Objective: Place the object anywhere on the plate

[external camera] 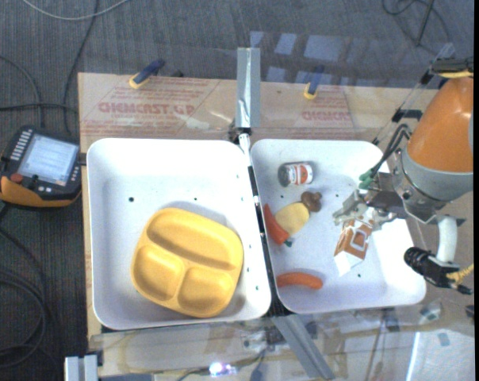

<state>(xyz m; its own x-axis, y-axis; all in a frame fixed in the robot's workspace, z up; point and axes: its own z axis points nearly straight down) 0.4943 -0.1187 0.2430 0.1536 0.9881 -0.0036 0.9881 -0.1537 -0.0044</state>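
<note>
the gripper sits right over an orange-and-white carton in the right bin; how wide it stands i cannot tell.

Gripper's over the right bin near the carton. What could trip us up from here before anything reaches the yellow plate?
1. The gripper sits at the top edge of the small carton, which lies flat, so a grasp may slip off or fail.
2. The plate is in the left bin; the carry must clear the raised rims between the bins.
3. The can, yellow piece and sausage lie along that path and could be knocked.
</note>
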